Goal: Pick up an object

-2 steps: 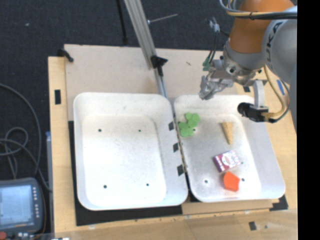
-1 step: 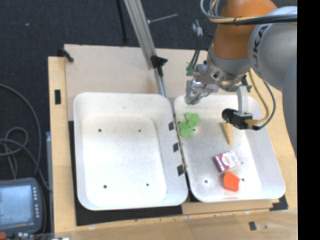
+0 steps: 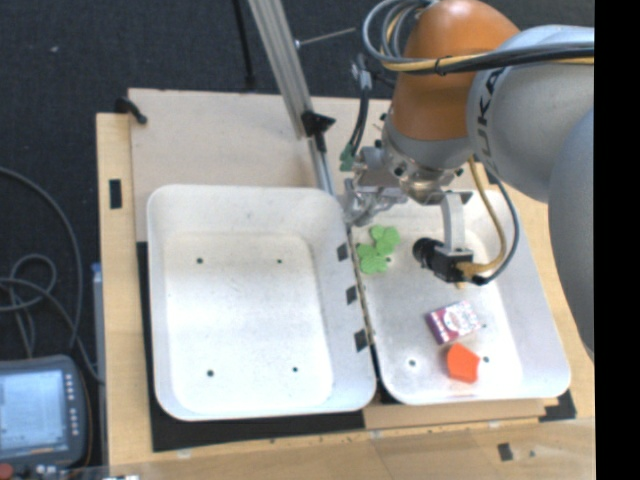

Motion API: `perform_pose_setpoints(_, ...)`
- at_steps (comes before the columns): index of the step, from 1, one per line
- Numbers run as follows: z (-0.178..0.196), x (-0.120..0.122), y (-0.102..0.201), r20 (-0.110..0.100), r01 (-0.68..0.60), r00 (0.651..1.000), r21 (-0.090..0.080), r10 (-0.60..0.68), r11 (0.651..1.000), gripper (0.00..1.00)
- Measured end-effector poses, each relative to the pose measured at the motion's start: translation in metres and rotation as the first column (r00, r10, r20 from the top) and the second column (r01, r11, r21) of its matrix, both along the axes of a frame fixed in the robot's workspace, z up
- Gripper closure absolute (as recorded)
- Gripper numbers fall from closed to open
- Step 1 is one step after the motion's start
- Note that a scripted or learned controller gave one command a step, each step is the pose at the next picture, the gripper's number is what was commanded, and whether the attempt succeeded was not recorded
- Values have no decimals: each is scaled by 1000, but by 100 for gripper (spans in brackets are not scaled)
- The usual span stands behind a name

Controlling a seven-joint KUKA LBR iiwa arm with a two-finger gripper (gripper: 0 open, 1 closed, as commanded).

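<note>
In the right bin [image 3: 520, 368] lie a green lumpy toy [image 3: 378, 249] near its left wall, a small purple-and-white packet [image 3: 453, 321] lower down, and an orange block [image 3: 462, 362] close to the front rim. My gripper [image 3: 362, 206] hangs just above and slightly behind the green toy, at the divide between the two bins. The grey arm with its orange band [image 3: 450, 68] covers the far part of the right bin. Nothing shows between the fingers.
The left bin [image 3: 245, 298] lies beside the right one. A slanted aluminium bar [image 3: 285, 68] rises from the back edge near the gripper. A black part with a cable [image 3: 440, 258] hangs off the wrist over the right bin.
</note>
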State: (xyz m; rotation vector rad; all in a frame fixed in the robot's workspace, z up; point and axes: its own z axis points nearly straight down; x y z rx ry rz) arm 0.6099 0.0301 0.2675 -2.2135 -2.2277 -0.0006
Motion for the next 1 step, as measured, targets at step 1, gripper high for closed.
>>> perform_pose_setpoints(1,0,-14,52,0,-1,1000,0,1,1000,100)
